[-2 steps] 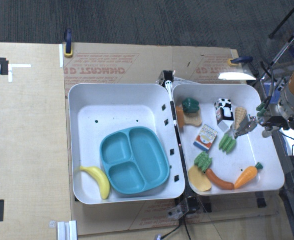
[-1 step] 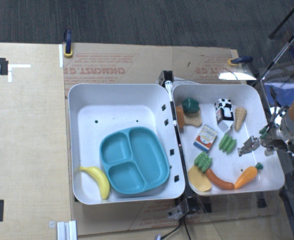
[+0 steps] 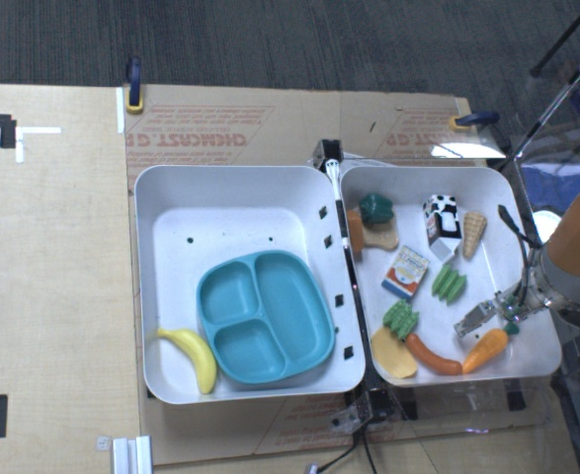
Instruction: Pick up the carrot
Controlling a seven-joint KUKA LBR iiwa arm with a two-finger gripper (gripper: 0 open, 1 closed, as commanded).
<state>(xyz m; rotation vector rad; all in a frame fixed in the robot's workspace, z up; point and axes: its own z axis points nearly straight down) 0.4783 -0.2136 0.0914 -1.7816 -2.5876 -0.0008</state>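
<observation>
Gripper (image 3: 512, 309) is low in the right bin (image 3: 423, 174), near its right wall and toward the near edge. Jaw state: cannot tell; the metal parts at the tip blur together and nothing is seen between them.

Carrot (image 3: 484, 349) lies just near-left of the tip, orange body angled, its green top (image 3: 513, 328) pointing up toward the gripper and apparently touching or almost touching it. Body is not enclosed by the tip.

Immediate neighbours: red-orange sausage (image 3: 434, 355) runs up to the carrot's pointed end on the left; a yellow disc (image 3: 392, 355) sits further left; broccoli piece (image 3: 401, 319) above that. Green pods (image 3: 449, 283) and a small carton (image 3: 406, 272) lie farther in, well apart.

Judgement on the grasp: tip looks centred on the leafy end, not the body. Better to shift a little left and nearer, over the thick middle of the carrot, closing across its short axis. Risks: pinching only the green top, nudging the carrot against the near wall, or catching the sausage.

Left bin (image 3: 230, 191) with teal divided plate (image 3: 265, 316) and banana (image 3: 196, 355) is not involved.
</observation>
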